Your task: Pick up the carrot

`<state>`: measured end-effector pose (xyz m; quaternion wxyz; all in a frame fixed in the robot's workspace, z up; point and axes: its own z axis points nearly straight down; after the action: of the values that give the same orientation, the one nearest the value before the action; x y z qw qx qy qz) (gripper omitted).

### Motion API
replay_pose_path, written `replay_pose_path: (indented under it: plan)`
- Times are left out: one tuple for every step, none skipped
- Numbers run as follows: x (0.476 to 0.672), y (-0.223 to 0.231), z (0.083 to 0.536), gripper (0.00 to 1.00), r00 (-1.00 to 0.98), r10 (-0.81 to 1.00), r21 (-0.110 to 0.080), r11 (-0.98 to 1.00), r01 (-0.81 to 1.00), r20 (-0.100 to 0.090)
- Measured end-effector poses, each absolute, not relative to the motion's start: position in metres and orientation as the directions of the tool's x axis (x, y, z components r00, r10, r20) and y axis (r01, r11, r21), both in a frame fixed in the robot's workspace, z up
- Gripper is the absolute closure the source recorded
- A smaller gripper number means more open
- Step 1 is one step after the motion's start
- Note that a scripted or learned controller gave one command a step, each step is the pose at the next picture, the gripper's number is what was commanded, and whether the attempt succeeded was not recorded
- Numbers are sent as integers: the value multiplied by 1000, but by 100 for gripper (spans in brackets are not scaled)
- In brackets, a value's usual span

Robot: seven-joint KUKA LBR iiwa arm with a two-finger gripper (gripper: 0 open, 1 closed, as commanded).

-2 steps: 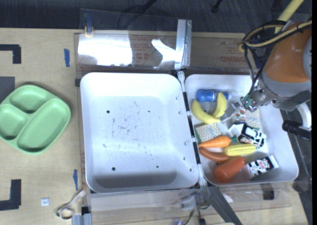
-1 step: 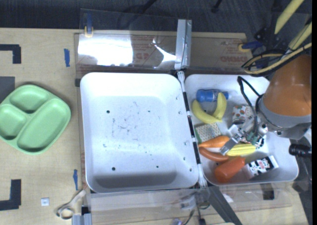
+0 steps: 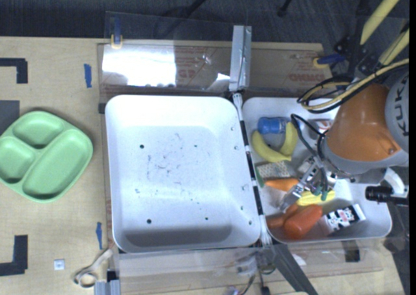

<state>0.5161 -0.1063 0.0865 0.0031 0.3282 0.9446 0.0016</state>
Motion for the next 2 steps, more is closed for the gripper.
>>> replay_pose_path:
  plan:
    - [531, -104, 86, 0, -523, 853, 6, 523, 853, -2]
    - [518, -107, 179, 0, -628, 778, 3, 628, 778, -1]
